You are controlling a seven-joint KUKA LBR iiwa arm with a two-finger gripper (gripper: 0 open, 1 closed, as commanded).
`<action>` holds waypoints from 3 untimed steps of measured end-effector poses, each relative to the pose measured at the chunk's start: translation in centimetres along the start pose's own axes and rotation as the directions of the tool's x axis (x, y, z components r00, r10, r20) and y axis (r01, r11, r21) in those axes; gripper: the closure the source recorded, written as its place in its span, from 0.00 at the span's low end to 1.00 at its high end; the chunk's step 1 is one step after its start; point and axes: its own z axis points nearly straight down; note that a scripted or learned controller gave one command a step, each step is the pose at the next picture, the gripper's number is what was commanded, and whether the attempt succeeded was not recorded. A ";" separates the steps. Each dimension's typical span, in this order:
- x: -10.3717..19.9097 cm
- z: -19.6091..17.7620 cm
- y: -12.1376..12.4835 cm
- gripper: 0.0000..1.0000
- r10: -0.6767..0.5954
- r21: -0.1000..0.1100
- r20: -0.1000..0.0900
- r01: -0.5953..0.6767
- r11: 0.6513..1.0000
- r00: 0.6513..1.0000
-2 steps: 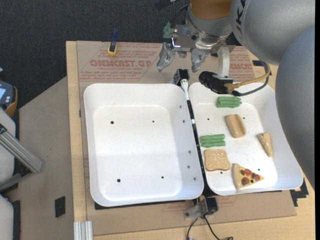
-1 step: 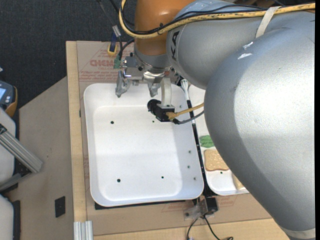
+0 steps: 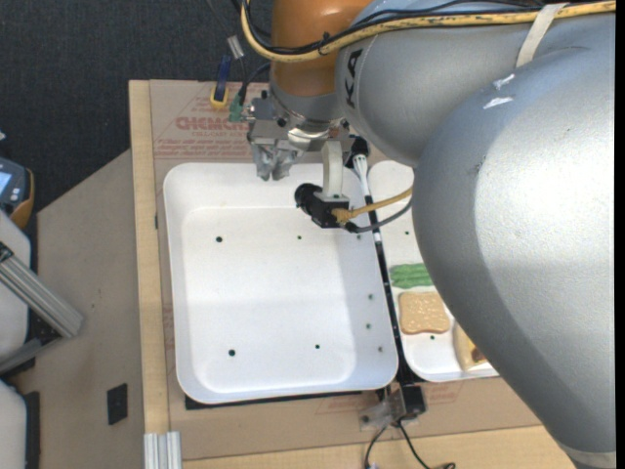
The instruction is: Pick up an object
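Two bins: I see a left bin (image 3: 195, 291) and a right bin (image 3: 430, 360) side by side on the bench (image 3: 156, 262), touching along a dark divider.
Arm (image 3: 508, 164): from my seat it comes in from the right and crosses high over the right bin, its grey bulk covering most of that bin.
Band (image 3: 312, 27): the orange section sits above the wrist, over the far edge of the left bin, with yellow and black cables looped round it.
Wrist: I read it as pointing steeply down toward the far rim of the left bin.
Gripper (image 3: 271, 164): it hangs at the far rim of the left bin, left of the wrist's black fitting (image 3: 317, 203).
Fingers: I cannot tell how far apart they are; they blur into one grey shape, and I see nothing between them.
Toast (image 3: 423, 313): a tan, bread-like slice lies in the right bin, near the divider, well apart from the gripper.
Green piece (image 3: 410, 276): it lies just beyond the toast in the same bin, partly under the arm.
Tan piece (image 3: 471, 348): a sliver shows at the arm's edge, right of the toast; I cannot tell what it is.
Left bin floor: white, with small dark dots.
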 end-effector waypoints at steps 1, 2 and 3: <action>0.0 -1.0 0.0 1.00 -0.001 -0.002 0.000 0.001 1.000 1.000; 0.1 -2.1 0.1 1.00 -0.002 -0.005 -0.001 0.002 1.000 1.000; 0.1 -3.1 0.1 1.00 -0.003 -0.008 -0.001 0.003 1.000 1.000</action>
